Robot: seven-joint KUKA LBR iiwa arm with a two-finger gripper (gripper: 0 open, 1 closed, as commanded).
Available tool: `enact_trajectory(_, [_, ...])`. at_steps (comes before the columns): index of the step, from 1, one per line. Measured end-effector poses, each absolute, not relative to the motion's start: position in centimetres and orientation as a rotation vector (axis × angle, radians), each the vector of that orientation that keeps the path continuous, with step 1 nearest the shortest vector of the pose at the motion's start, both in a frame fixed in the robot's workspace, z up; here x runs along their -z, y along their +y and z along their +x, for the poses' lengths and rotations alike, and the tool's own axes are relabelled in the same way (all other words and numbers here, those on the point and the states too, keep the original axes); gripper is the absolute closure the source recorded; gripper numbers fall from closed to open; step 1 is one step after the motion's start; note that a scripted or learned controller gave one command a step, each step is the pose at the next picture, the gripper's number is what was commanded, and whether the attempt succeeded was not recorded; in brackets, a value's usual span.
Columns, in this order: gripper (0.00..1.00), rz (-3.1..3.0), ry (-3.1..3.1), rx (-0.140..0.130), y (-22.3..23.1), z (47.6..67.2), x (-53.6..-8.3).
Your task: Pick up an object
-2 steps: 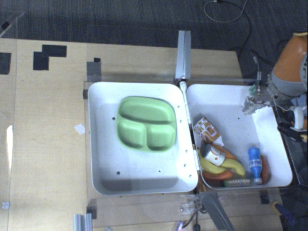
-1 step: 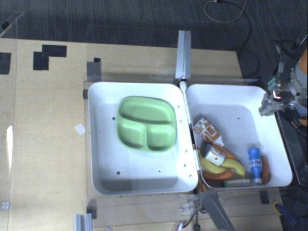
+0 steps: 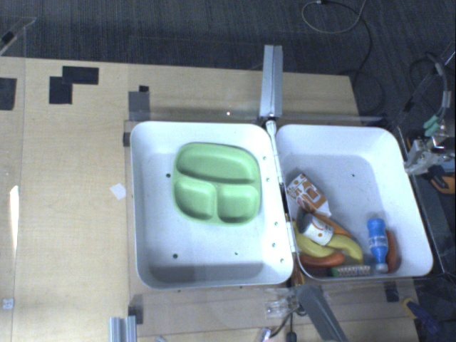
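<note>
While my gripper (image 3: 422,159) sits just outside the right rim of the right bin (image 3: 356,144), at the edge of the camera view, it is too small and cluttered for me to tell whether it is spread or pressed together; nothing shows in its grasp. The things to pick all lie in that bin, crowded into its near corner, well apart from me. A blue bottle (image 3: 376,236) lies closest, with a yellow banana (image 3: 342,246) beside it. A small white and black item (image 3: 313,228) rests on the banana, and a brown and white carton (image 3: 307,191) lies just beyond. A red-orange piece (image 3: 329,260) runs along the near wall.

The left bin (image 3: 153,212) holds a green tray (image 3: 217,182) with three compartments. A metal post (image 3: 272,80) stands behind the seam between the bins. A cable (image 3: 335,9) loops on the dark floor beyond the bench (image 3: 64,212).
</note>
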State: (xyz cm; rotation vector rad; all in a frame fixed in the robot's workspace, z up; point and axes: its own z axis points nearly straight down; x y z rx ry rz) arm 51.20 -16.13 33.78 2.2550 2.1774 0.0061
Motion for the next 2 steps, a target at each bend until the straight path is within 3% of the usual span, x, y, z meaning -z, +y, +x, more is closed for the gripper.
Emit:
enact_trajectory(1, [1.0, 2.509, 1.886, -0.005, -14.4, 49.6, -29.2])
enact_trajectory(2, [1.0, 2.576, 1.794, -0.003, -15.8, 48.8, -26.5])
